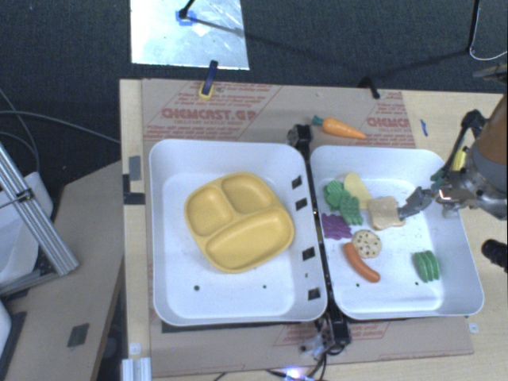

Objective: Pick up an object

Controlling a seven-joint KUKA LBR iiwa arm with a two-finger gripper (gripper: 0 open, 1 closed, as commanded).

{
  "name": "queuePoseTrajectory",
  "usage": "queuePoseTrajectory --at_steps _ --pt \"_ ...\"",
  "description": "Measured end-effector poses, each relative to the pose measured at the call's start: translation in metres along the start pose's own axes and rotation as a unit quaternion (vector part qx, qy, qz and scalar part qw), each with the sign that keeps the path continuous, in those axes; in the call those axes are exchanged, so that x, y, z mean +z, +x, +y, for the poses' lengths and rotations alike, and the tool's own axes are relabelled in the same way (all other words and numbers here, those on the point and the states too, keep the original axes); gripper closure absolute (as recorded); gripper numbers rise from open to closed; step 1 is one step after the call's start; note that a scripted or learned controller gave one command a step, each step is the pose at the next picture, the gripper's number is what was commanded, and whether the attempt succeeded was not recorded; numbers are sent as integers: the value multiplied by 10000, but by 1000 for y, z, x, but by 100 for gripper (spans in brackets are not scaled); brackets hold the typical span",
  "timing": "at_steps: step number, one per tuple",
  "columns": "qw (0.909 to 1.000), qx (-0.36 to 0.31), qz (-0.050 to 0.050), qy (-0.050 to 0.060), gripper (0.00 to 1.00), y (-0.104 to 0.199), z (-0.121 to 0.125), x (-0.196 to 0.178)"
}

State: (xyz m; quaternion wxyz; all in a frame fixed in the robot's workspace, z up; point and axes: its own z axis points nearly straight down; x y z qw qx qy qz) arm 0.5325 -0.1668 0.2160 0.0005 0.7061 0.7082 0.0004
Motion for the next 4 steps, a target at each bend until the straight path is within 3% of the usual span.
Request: queuePoseTrajectory --at_steps 1,2,3,4 --pt "10000 -32 35 67 0 78 -24 126" --pt "10000 6 2 -6 100 73 -20 109" --pt "10000 -65 23 -53 100 174 13 19" --pt "10000 -24 16 -87 100 188 -11 -123"
